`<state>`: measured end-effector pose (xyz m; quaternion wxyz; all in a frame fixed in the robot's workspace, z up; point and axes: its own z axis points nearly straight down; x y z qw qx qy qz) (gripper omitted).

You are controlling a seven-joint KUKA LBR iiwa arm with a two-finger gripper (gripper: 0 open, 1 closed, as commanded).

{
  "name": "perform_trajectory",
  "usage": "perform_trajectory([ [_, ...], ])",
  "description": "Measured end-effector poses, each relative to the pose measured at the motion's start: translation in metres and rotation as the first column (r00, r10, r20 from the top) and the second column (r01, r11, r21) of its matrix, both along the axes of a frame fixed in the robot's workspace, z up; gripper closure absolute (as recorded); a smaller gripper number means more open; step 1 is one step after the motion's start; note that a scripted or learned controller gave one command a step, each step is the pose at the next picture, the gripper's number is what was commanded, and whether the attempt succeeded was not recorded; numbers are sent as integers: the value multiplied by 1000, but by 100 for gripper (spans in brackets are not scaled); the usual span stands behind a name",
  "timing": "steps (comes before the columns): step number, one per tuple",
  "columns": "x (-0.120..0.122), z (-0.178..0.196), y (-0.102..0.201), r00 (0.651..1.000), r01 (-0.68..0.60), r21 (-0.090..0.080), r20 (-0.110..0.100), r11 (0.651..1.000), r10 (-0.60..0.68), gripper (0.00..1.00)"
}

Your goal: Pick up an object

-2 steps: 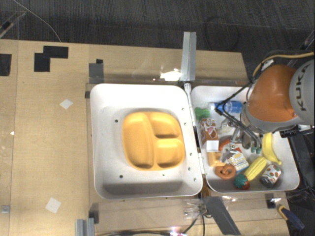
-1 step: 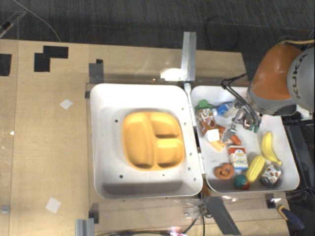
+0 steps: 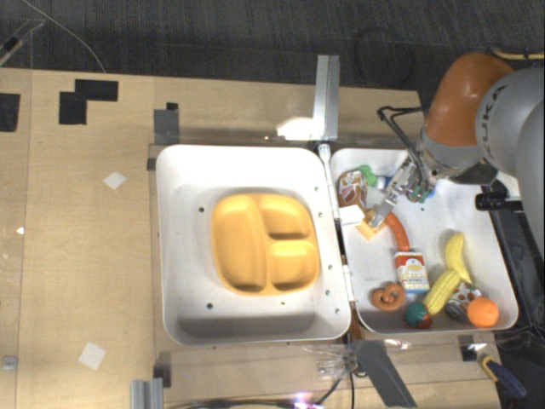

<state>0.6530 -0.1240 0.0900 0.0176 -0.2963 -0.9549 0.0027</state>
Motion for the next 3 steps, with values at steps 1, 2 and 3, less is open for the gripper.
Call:
perform_trajectory([
  [1, 9, 18, 0, 999, -7, -9, 42, 1000, 7, 100],
  [2, -7, 99, 64, 943, 330, -1, 47, 944, -330, 100],
  [3, -82, 3, 18, 871, 490, -3, 43, 872, -489, 100],
])
